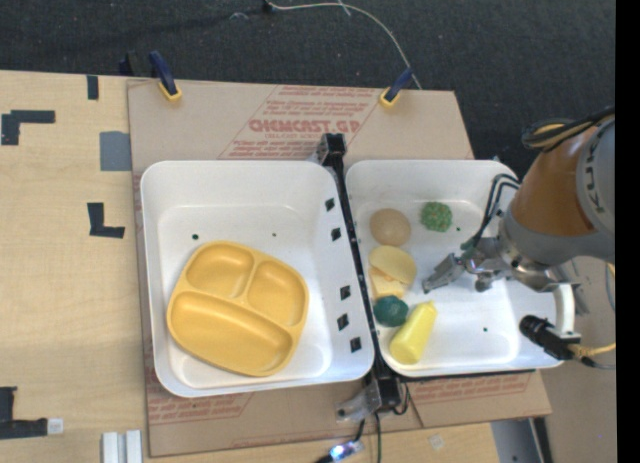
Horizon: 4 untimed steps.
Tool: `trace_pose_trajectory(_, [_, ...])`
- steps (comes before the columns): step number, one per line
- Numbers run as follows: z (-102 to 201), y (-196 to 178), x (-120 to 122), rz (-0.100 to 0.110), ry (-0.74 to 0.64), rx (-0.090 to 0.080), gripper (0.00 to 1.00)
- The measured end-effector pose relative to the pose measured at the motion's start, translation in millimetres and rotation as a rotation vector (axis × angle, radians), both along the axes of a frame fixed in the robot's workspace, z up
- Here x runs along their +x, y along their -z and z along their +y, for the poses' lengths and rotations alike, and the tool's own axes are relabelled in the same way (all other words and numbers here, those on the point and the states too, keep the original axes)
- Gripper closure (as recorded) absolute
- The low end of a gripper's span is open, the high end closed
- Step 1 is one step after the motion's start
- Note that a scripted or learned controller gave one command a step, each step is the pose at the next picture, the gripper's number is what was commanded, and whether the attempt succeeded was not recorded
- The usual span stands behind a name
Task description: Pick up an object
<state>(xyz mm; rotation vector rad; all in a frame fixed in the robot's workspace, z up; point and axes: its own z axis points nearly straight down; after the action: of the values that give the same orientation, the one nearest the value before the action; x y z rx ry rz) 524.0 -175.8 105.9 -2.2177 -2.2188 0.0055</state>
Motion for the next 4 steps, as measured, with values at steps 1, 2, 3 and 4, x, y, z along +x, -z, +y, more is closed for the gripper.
trace_pose_trajectory(1, [0,22,0,-0.004,0.000,-0.002,0.00])
trace_pose_trajectory(2, [0,10,1,-0.008,0.000,-0.004,1.00])
trace_pose_trajectory(3, [5,-49,9,-0.010,-0.002,-0.002,1.00])
trace_pose_trajectory(4, [-3,-103,4,-0.010,0.000,-0.003,1.00])
